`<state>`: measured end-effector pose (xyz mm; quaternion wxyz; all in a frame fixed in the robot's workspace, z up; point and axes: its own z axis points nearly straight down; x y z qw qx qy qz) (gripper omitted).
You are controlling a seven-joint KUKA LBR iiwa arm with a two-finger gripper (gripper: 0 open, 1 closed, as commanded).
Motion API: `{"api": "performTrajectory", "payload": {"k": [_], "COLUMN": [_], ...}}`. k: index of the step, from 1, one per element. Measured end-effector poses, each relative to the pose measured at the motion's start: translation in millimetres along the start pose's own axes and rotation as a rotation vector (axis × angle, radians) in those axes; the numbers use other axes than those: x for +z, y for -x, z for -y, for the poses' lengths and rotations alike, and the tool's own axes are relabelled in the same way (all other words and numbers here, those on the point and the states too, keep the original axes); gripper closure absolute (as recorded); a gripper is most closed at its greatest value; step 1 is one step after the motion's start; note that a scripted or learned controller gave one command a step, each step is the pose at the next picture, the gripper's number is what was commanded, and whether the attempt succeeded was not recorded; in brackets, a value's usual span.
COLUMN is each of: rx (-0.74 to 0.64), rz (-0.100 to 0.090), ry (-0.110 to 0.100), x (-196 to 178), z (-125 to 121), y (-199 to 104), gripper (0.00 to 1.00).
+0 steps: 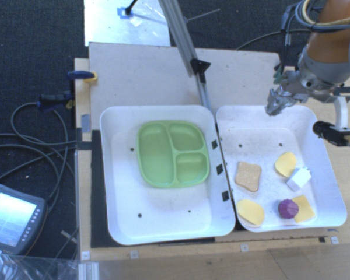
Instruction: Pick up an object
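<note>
At far left, off the bench, a handheld control pendant (11, 217) lies on dark carpet among loose cables (29, 133). On the bench's left half, the left bin (119, 214) holds a green divided plate (174, 154) with three compartments, lying flat near the bin's centre. A grey metal pole (184, 37) crosses the view diagonally, ending above the seam between the two bins. The right bin (251, 124) carries the graspable items, all grouped in its near half: a slice of toast (248, 175) left of centre; a yellow oval piece (250, 212) just below it; a purple round object (288, 208) touching a yellow square piece (304, 209) on its right; a white block (298, 178) just above those, next to a second yellow oval piece (285, 164). At upper right, the arm (338, 34) enters with its orange band uppermost and its wrist angled down and leftward. The gripper (275, 107) hangs over the far edge of the right bin, well apart from every item; whether its fingers are spread or closed cannot be told, and nothing is seen between them.
</note>
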<state>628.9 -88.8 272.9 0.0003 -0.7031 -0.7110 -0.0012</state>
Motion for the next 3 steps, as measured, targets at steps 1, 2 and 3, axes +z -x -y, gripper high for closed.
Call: {"api": "performTrajectory", "payload": {"k": [1,2,3], "rx": [-0.001,0.000,0.000], "rz": [-0.001,-0.001,-0.001], "ry": [-0.001,-0.002,-0.003], "x": [8.0,24.1,38.4], "z": [8.5,18.2,33.8], "y": [-63.0,-119.4,-170.7], "gripper": [1.00,1.00,1.00]}}
